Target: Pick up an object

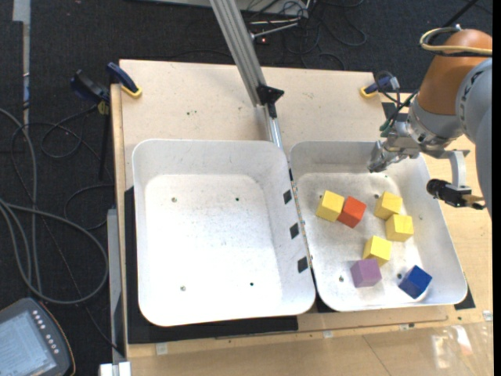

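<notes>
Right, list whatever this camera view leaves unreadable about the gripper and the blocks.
- Gripper: finger state, too small and blurred by the wrist above it.
- Arm: cut off at the right edge.
- Blue block: whether it touches the right bin's wall.

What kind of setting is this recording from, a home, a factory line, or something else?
Most likely a robotics lab test bench: a plywood bench clamped at its corners, two white bins holding only coloured blocks, loose cables on dark carpet, and a pendant nearby.
</notes>
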You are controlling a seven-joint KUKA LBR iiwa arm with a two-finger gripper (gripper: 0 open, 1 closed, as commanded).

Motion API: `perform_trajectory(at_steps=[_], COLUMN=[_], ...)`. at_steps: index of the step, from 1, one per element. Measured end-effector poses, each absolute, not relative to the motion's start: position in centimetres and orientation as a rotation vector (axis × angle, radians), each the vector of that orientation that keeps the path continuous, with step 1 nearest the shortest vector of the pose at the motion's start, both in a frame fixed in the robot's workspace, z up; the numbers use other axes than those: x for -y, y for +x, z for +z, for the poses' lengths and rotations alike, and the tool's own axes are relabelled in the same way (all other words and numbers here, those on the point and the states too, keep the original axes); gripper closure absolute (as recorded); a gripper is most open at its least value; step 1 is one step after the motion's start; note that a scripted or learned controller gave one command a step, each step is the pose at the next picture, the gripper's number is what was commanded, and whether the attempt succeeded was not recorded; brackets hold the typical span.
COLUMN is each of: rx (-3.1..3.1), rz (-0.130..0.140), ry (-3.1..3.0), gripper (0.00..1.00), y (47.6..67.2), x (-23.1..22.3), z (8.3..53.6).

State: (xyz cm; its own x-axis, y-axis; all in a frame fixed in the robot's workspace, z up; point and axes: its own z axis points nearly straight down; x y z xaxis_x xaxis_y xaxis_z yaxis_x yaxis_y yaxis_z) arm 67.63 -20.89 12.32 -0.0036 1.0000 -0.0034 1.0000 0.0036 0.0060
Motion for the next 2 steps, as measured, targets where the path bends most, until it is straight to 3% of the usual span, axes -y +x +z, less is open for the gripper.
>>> perform_trajectory(at_steps=[2], rx=[-2.216], rz=[0.007], ry=[2.215], gripper=[1.00], y=[66.7], x=[20.6], z=[23.3])
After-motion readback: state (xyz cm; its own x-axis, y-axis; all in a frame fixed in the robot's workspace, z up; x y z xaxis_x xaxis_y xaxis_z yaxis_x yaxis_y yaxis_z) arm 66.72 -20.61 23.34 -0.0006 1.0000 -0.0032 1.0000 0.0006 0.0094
